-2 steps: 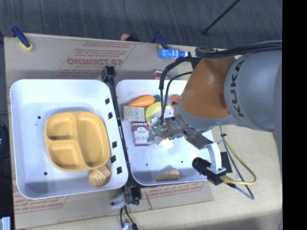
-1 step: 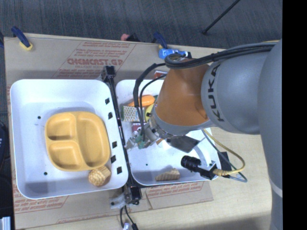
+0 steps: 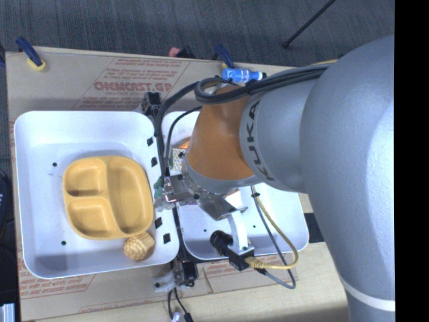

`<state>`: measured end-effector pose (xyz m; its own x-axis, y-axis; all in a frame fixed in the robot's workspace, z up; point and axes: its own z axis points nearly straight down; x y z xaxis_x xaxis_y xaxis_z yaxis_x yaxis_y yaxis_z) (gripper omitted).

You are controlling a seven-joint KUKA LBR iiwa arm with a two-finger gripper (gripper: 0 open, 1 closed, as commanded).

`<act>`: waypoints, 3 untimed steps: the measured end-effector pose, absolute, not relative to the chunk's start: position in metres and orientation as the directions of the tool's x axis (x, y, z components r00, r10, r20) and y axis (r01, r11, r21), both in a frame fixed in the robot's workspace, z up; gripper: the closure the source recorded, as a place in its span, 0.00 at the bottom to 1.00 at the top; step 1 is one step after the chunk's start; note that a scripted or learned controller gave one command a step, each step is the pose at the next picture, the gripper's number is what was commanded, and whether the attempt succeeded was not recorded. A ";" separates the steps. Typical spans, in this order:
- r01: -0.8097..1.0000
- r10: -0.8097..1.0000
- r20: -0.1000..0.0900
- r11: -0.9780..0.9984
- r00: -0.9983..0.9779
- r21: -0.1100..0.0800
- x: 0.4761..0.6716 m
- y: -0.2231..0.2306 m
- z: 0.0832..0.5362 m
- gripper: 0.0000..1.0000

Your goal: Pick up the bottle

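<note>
The gripper sits low over the right bin, right by the divider between the two bins, and the arm's own bulk hides its tip, so I can't tell if it's holding anything. Can't make out the bottle, the wrist is covering most of that bin. Left bin has a yellow divided tray with a small woven-looking ball touching its near corner. The arm reaches in from the right, orange band pointing steeply down.

Two white bins, one yellow divided plate, one tan ball, perhaps wicker.
</note>
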<state>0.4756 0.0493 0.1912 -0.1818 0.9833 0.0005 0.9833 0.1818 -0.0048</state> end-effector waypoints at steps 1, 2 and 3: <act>0.945 0.945 0.000 0.328 -0.328 -0.001 0.477 -0.008 0.272 1.00; 0.983 0.983 0.001 0.184 -0.184 -0.005 0.476 -0.027 0.191 1.00; 0.985 0.985 0.000 -0.174 0.174 -0.004 0.476 0.013 0.207 1.00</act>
<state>0.4762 0.0132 0.2072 0.1737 0.9848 0.0003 0.9848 -0.1737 -0.0038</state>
